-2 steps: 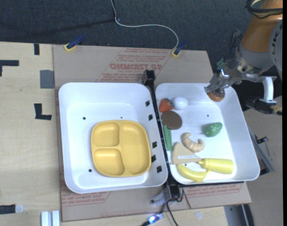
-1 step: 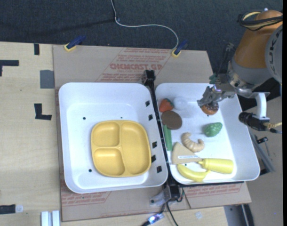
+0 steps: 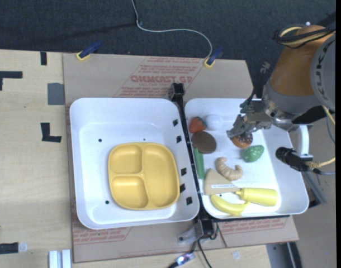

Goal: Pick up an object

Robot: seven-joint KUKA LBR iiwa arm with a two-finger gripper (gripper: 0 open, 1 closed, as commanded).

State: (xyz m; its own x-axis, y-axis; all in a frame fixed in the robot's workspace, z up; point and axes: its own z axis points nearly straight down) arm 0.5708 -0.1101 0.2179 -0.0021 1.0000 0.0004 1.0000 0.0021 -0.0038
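End effector [image 3: 241,130] over orange object [image 3: 242,140], green object [image 3: 252,153] alongside.

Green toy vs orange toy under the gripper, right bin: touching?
Cannot tell. In the camera view the green toy sits just below-right of the orange toy, their edges meeting at the gripper, which hides any gap or contact there.

Gripper [image 3: 241,132] sits low in the right bin [image 3: 293,175], right over an orange thing [image 3: 242,140]; yellow plate [image 3: 143,176] fills the left bin [image 3: 84,149].
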